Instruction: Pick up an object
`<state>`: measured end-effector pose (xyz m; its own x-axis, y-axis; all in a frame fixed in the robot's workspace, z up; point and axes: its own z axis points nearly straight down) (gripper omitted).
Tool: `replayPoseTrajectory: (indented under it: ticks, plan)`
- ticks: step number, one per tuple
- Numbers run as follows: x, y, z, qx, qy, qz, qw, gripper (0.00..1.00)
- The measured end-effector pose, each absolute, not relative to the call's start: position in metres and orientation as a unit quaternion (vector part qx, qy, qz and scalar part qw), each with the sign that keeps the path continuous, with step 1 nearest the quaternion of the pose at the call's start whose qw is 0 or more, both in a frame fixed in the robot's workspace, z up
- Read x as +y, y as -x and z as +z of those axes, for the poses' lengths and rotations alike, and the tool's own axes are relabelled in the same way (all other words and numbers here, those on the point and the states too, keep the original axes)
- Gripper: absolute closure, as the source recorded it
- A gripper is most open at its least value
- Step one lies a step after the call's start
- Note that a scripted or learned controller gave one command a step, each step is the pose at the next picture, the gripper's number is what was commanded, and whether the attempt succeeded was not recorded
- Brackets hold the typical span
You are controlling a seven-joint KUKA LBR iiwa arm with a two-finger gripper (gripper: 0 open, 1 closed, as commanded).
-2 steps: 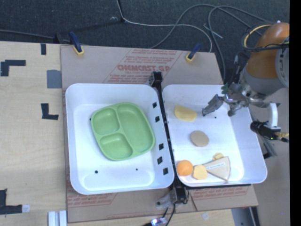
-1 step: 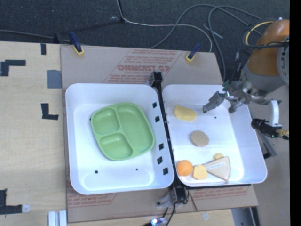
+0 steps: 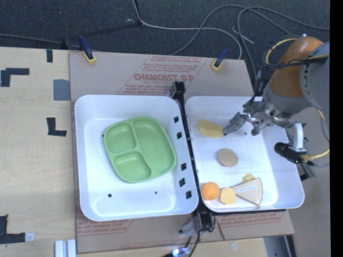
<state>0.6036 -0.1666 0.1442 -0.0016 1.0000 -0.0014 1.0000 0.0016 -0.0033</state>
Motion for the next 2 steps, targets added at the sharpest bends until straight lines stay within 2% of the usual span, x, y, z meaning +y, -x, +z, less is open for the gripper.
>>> replayPoseTrajectory:
  ticks: [1,2]
  plan:
    - [-0.166,-0.603,0.091,-0.708,0.707,0.0020,0.001,0.00]
    - [-0.165,-0.603,0.103,-0.708,0.706,0.0011,0.001,1.00]
